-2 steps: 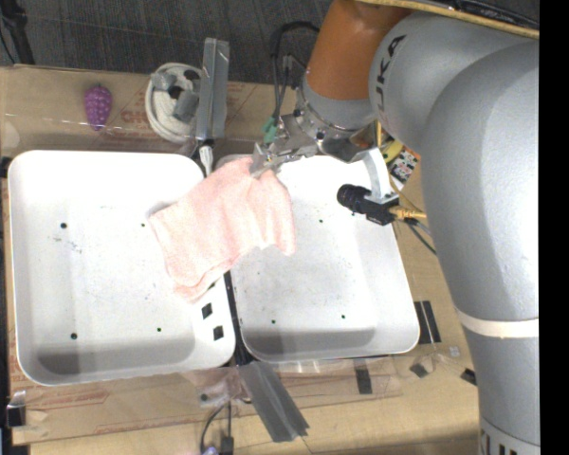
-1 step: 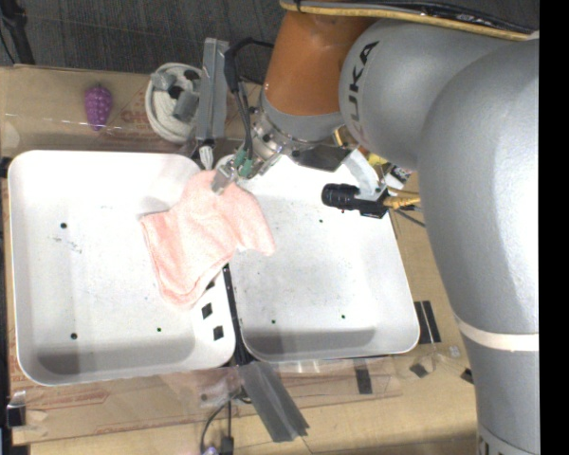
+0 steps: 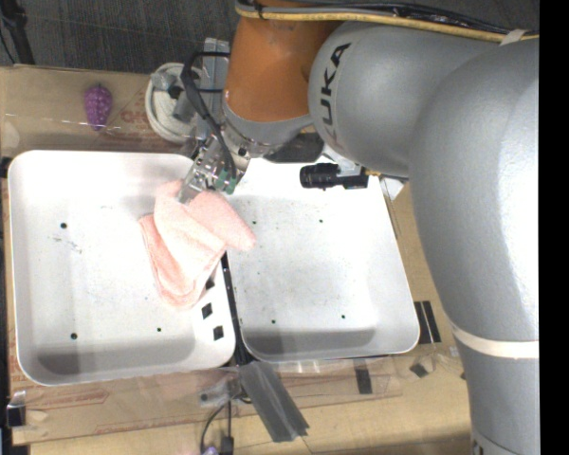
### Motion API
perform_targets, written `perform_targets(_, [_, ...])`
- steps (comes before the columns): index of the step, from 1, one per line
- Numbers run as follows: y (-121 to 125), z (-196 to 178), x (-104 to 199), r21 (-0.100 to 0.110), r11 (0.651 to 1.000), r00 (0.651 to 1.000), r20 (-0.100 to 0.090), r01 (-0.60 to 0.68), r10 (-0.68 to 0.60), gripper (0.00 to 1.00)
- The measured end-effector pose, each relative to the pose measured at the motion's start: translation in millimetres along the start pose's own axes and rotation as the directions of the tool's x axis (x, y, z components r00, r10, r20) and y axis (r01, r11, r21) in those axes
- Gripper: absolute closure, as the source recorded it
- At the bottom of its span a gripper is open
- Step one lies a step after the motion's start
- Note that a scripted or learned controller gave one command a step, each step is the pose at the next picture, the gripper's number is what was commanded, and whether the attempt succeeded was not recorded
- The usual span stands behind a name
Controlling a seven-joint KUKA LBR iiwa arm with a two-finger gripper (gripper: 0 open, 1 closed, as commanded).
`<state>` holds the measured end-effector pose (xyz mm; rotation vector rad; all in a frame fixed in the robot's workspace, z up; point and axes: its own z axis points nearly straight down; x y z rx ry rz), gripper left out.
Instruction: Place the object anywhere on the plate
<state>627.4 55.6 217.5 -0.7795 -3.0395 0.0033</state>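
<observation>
White bins (image 3: 38, 349); arm (image 3: 427, 112) slanting down over cloth (image 3: 190, 240)

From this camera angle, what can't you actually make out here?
- Gripper, camera view: its fingertips meet the pink cloth; whether they pinch it is unclear.
- Plate, camera view: the orange-banded wrist hides most of it.
- Purple object: too small to identify.

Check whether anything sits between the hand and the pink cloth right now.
Nothing visible does. The hand is right at the top edge of the pink cloth, which lies draped across the right side of the left bin.
</observation>
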Motion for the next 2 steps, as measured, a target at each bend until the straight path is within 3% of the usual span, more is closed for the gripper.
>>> perform_targets(1, [38.0, -7.2, 31.9, 0.000, 0.920, 0.920, 0.002, 0.393, -0.393, 1.00])
perform_targets(2, [37.8, -7.3, 31.7, 0.000, 0.920, 0.920, 0.002, 0.392, -0.392, 0.00])
